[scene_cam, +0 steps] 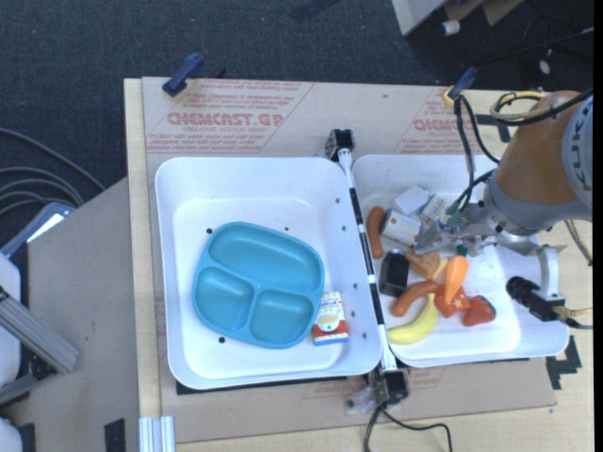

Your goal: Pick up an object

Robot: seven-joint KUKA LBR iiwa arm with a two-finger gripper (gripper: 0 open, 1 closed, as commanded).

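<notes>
1. While the arm (542, 172) reaches in from the right, its gripper (445, 226) sits low over the right bin (490, 339), above a heap of toy food; I cannot tell how it stands.
2. The heap holds a banana (417, 326), a carrot (453, 285), a red sausage (376, 231) and a black block (394, 273), all close together.
3. The left bin (179, 262) holds a blue divided plate (256, 283), with a small carton (330, 317) touching its lower right edge.

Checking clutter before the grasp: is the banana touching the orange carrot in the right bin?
Touching. In the camera view the carrot's lower end overlaps the banana's upper tip in the right bin, with no white floor showing between them.
</notes>
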